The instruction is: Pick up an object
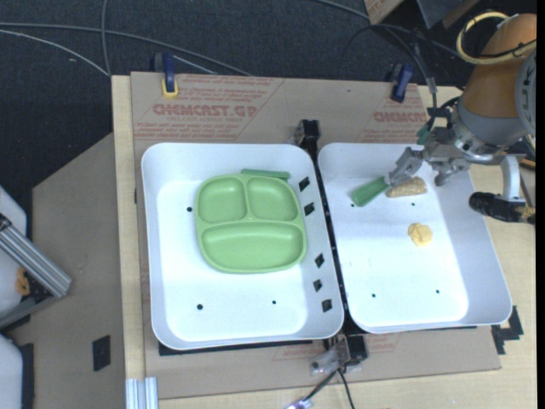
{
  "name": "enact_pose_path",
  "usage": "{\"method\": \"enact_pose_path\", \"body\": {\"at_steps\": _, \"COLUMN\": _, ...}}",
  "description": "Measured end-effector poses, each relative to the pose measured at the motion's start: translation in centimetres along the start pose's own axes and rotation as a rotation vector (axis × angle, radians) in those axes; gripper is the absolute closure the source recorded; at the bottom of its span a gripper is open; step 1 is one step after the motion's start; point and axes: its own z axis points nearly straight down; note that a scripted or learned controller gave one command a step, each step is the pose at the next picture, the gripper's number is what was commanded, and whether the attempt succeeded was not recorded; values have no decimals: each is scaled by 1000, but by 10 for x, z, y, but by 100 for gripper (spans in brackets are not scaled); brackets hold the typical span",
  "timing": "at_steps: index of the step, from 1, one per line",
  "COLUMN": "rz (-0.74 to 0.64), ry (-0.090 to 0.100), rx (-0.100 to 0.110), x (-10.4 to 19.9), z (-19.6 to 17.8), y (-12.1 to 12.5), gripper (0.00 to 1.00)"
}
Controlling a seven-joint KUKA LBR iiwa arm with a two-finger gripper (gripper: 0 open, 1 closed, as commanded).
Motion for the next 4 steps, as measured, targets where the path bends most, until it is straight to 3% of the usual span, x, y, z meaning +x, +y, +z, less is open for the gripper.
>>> {"method": "enact_pose_path", "body": {"at_steps": 1, "rz": 0, "ry": 0, "rx": 2, "x": 4, "z": 63, "y": 2, "gripper": 0}}
{"method": "enact_pose_path", "body": {"at_steps": 2, "rz": -1, "ry": -1, "rx": -6, "x": 3, "z": 47, "y": 4, "gripper": 100}}
{"method": "enact_pose_path", "body": {"at_steps": 4, "rz": 2, "ry": -3, "rx": -10, "x": -1, "z": -43, "y": 0, "gripper": 100}}
